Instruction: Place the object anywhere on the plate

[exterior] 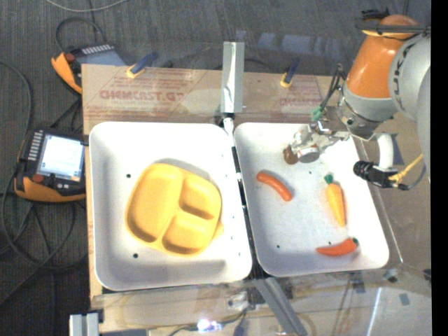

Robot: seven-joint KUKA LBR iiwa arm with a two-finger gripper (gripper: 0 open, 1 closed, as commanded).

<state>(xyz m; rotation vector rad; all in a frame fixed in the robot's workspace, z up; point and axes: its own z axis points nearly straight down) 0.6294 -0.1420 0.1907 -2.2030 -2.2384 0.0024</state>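
My pincer hangs over the upper part of the right bin, toward the upper right of the frame. It is small and glinting here, with a dark brownish bit at its lower left tip, and I cannot tell how it stands or what that bit is. Behind it my arm runs up to the right, the orange band sitting at the top right corner.

Below and to the left of my pincer, near the middle of the frame, an orange-red sausage lies slantwise on the bin floor, apart from me. To the right of it a carrot with a green top lies nearly upright along the bin's right side. Beneath the carrot, at the bin's lower right, a red chili pepper lies crosswise.

In the left bin, left of centre, sits the yellow plate with three compartments, well apart from my pincer.
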